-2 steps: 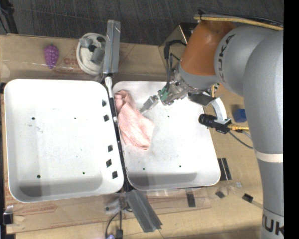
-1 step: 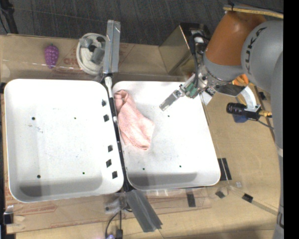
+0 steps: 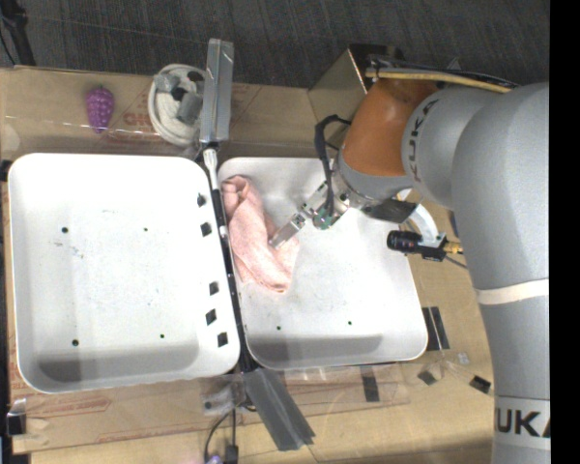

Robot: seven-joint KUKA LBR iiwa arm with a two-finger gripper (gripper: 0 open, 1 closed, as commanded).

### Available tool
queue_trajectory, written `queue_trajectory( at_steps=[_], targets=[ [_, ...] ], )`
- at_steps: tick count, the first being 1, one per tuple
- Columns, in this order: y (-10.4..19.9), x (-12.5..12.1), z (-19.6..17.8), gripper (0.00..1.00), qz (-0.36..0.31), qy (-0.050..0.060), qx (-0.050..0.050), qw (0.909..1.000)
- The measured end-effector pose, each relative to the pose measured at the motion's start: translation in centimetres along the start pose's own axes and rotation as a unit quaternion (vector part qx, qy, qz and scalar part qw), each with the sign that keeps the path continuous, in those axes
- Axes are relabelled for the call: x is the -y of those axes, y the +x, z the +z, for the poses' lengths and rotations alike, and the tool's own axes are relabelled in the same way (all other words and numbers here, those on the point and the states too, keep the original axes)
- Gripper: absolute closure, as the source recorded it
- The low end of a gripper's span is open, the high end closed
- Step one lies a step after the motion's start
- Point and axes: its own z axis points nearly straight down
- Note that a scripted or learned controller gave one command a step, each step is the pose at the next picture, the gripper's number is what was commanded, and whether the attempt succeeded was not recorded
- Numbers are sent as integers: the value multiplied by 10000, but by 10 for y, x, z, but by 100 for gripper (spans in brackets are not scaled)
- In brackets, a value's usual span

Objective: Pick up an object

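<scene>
**Gripper lowered beside pink cloth in the right bin**

The grey arm [image 3: 483,182] is being extended in from the right, its orange band [image 3: 377,133] lying over the far edge of the right bin [image 3: 367,298]. The gripper [image 3: 288,230] is being held low inside that bin, slanted down toward the left, with its tip at the right edge of a crumpled pink cloth [image 3: 254,235]. Whether the tip is touching the cloth or only lying just beside it cannot be told. Whether the fingers are apart or together cannot be told either, since they are being seen as one thin grey shape; no cloth is being seen between them.

The pink cloth is lying bunched along the left wall of the right bin, close to the divider between the two bins. The left bin [image 3: 106,259] is sitting beside it. Beyond the bins, a purple object [image 3: 100,107] and a white roll [image 3: 177,102] are resting on the brown bench [image 3: 48,95], well apart from the gripper.
</scene>
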Motion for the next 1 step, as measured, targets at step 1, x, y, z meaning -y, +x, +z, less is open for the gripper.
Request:
queue_trajectory(
  at_steps=[1],
  targets=[
    [31, -45, 1, 0, -586, 3, 15, 9983]
  ],
)
